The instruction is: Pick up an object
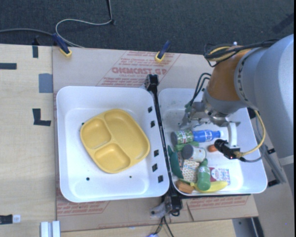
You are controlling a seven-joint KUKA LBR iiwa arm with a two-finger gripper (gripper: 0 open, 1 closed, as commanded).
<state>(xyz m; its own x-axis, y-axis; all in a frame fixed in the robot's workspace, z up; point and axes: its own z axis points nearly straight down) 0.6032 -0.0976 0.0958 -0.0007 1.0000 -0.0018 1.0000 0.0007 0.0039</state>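
Two white bins [69, 132], cardboard-covered bench [133, 70], dark floor [187, 14]

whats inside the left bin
The left bin holds one thing: a yellow divided plate with three compartments, lying flat near its middle. Whatever might lie under the plate is covered and cannot be seen.

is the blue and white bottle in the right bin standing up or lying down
Lying down. The blue and white bottle rests on its side in the right bin, its length running across the view.

Cardboard sheet [133, 68] — red print reads "CHEMCAST GP".
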